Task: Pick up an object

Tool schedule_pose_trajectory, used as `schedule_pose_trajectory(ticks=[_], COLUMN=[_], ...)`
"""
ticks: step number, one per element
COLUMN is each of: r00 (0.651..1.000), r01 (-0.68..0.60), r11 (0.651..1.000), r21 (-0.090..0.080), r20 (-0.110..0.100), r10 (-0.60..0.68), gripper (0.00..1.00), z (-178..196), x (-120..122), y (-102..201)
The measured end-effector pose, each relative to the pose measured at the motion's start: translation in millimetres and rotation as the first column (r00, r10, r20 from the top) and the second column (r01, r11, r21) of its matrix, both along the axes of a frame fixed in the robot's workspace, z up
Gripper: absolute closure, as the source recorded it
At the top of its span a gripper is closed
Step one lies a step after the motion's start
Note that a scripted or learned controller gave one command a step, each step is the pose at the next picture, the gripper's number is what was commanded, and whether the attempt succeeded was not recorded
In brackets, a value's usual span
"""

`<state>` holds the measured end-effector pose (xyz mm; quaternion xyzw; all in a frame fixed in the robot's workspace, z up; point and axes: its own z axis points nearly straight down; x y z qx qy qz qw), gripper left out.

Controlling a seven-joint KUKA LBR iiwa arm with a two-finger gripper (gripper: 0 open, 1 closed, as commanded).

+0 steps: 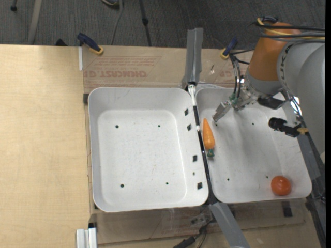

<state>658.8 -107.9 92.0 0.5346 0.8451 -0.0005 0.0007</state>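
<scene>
An orange carrot with a green stub (pixel 208 135) lies against the left wall of the right bin (pixel 248 192). A round orange-red ball, like a tomato (pixel 281 185), rests near that bin's front right corner. My gripper (pixel 221 112) hangs over the right bin's back left part, just up and right of the carrot. Its slim grey fingers (pixel 224 110) slant down toward the left. Nothing sits between them that I can see.
The left bin (pixel 142 203) stands beside the right one, with a dark divider with clips between them. Cardboard lies behind both bins. A wooden table spreads to the left. The grey arm with its orange band (pixel 269 56) fills the upper right.
</scene>
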Motion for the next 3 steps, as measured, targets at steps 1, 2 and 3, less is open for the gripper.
schedule_pose_trajectory(ticks=[1,2,3], r00=[1.000,0.998,0.992], r01=[-0.003,0.064,0.128], r11=[1.000,0.998,0.992], r21=[0.001,0.001,0.001], r20=[-0.003,-0.002,-0.003], r10=[0.003,-0.064,-0.128], gripper=[0.00,0.00,0.00], z=[-1.0,-0.4,1.1], x=[-134.2,-65.0,-165.0], y=[-2.6,2.8,-3.3])
